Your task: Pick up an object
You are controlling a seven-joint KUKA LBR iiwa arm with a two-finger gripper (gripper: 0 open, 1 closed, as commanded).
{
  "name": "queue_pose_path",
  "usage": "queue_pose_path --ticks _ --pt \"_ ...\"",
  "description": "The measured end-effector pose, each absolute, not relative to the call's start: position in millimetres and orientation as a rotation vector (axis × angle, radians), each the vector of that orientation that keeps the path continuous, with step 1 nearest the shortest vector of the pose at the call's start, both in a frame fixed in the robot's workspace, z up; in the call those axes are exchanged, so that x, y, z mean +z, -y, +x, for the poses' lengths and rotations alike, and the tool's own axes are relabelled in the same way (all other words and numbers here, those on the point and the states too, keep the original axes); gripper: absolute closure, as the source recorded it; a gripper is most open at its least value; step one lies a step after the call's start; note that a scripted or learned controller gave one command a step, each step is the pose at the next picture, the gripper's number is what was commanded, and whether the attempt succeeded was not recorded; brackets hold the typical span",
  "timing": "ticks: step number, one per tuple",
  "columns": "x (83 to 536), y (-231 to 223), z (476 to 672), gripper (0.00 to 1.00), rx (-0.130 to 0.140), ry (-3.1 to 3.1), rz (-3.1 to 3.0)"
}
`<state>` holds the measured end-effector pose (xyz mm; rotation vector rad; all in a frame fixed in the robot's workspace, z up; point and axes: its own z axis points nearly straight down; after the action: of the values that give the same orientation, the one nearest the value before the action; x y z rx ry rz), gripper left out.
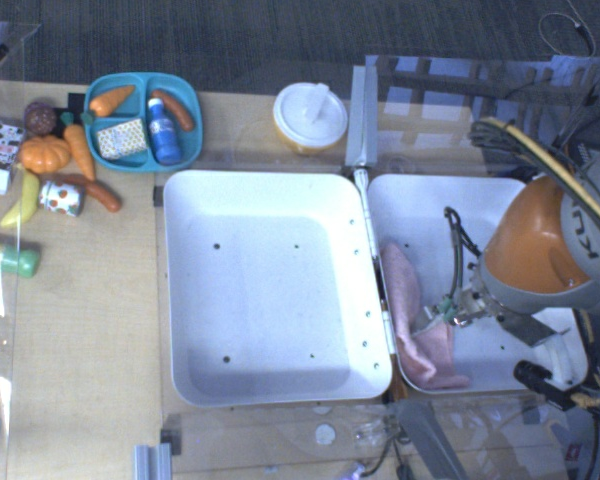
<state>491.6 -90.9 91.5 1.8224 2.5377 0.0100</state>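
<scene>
arm: grey arm with orange band (535,243) reaches in over the right bin (500,193), wrist low above the bin floor
gripper (450,313): sits at the right side of the pink cloth (415,313), touching or just above it; contact itself not resolvable
jaws: can't tell open or closed, tips blurred against the cloth and wrist hardware
target: pink cloth, crumpled, lies along the left wall of the right bin, running down to its near-left corner; looks flat on the floor, not lifted
left bin (270,288): bare white floor, nothing to pick there
off-bin clutter: blue divided tray (143,121) with toy food at the worktop's far-left area, loose toy vegetables (60,173) near the left edge, white lidded cup (310,116) at the far edge between the bins
progress: approach looks done, arm is at the cloth; grasp unconfirmed, lift not done
left to do: close on a fold, raise clear of the bin wall
risk: thin fabric against the wall, jaws may pinch nothing or drag it
</scene>
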Motion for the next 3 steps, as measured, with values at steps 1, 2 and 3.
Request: queue_pose_path --ticks 1,2,3 --pt "104.1 90.4 495.2 1.00 0.019 -2.531 1.817" --pt "92.8 144.8 512.5 1.00 0.009 -2.817 1.345" --pt "145.9 133.1 580.9 1.00 0.003 -2.578 1.789"
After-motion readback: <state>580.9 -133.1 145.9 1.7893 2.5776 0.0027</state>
